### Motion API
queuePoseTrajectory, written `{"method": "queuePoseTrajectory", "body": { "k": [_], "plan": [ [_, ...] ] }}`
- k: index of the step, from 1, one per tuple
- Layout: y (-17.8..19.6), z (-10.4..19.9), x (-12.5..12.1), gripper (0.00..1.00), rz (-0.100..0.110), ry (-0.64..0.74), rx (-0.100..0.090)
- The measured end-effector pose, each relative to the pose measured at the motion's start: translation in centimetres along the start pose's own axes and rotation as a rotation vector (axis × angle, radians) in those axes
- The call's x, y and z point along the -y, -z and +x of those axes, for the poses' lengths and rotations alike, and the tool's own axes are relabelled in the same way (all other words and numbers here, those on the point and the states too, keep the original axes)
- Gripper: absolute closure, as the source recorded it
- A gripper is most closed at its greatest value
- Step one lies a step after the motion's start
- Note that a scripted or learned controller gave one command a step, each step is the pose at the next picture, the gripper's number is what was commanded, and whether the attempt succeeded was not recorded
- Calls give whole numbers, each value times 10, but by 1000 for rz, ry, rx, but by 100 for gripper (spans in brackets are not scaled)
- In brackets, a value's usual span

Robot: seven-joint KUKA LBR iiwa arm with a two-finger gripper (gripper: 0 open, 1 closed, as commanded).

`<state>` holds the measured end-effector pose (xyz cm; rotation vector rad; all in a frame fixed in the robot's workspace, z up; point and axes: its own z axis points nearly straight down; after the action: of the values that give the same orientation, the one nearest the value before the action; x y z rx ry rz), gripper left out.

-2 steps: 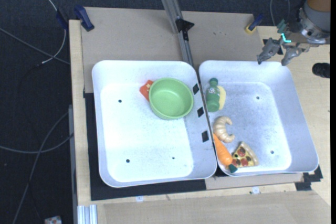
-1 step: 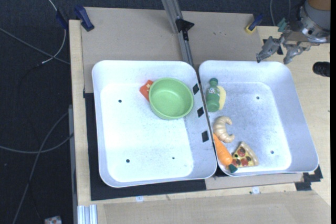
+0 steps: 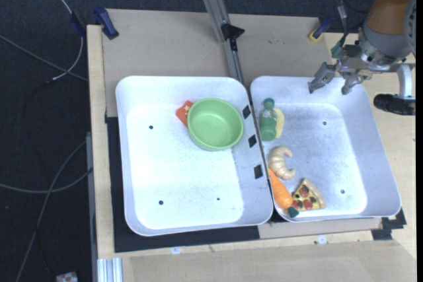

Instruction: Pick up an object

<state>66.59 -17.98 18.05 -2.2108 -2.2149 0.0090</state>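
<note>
- Sitting side by side on the bench (image 3: 165, 43) are two white bins, their inner rims nearly touching along the middle.
- Lying in the left bin (image 3: 142, 162) are two things: one green bowl (image 3: 215, 123), upright and mouth up, near the back right part, and one red piece (image 3: 183, 113) peeking out from behind the bowl's left edge, touching it.
- Stretching open across the left bin's left side and whole front half is bare floor.
- Crowding the right bin's (image 3: 370, 162) left wall are five things in a rough line from back to front: one green bottle (image 3: 268, 119) lying over one yellow piece (image 3: 279, 122), then one pale croissant (image 3: 281, 162), then one orange carrot (image 3: 280, 191) against the wall, then one pizza slice (image 3: 307, 195) just beside the carrot near the front rim.
- Staying bare is the right bin's middle and right side, from back rim to front rim.
- Hanging over the right bin's back right rim is one gripper (image 3: 336, 80), its two fingers spreading apart with nothing between them, well apart from every object.
- Reaching in from the right is one arm (image 3: 390, 13), grey with an orange band.
</note>
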Motion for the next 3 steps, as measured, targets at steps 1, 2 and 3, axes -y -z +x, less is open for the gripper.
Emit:
{"method": "queuePoseTrajectory", "body": {
  "k": [1, 2, 3],
  "plan": [
    [-45, -6, -1, 0, 0, -3, 0],
    [-88, -5, 0, 0, 2, -1, 0],
    [-70, -5, -3, 100, -7, 0, 2]
  ]
}}
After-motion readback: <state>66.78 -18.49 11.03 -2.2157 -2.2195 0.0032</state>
